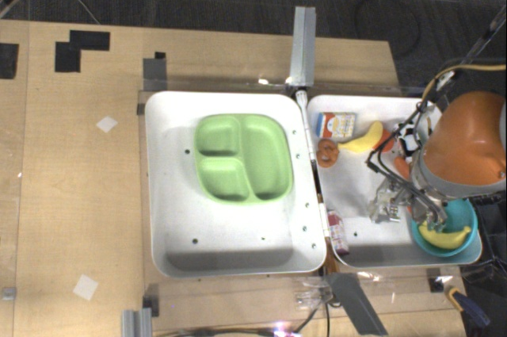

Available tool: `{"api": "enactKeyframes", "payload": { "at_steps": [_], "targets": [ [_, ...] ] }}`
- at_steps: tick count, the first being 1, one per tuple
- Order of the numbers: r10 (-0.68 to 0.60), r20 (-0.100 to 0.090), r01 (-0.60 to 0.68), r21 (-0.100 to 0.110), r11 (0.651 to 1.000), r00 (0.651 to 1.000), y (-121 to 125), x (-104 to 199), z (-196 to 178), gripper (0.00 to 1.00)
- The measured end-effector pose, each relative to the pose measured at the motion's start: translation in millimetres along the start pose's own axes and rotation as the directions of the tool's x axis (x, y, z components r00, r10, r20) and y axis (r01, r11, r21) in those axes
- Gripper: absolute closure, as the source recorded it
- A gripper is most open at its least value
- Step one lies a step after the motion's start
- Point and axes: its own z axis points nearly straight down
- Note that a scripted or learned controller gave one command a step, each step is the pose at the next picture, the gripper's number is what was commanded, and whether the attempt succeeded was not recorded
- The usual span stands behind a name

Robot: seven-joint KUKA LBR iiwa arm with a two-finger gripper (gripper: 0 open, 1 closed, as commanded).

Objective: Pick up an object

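Note:
My gripper (pixel 388 207) hangs low over the right bin (pixel 356 242), near its middle, below the grey arm's orange band (pixel 471 145). A yellow banana (pixel 362 140) lies at the back of this bin beside a small white and orange carton (pixel 337 124). A round red-orange fruit (pixel 328 154) sits just in front of the carton. A blue bowl (pixel 469 236) in the front right corner holds a second yellow banana (pixel 444 237), just right of the gripper. I see nothing held in the gripper.
The left bin (pixel 166 193) holds a green divided plate (pixel 242 157). A small dark red packet (pixel 335 231) lies by the right bin's front left wall. Cables loop around the wrist. A metal post (pixel 303 50) stands behind the bins.

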Motion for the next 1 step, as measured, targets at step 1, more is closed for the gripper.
{"api": "enactKeyframes", "payload": {
  "at_steps": [1],
  "targets": [
    [0.242,-0.026,-0.242,0.005,0.970,0.970,-49.5,-38.7,-75.1,1.00]
  ]
}}
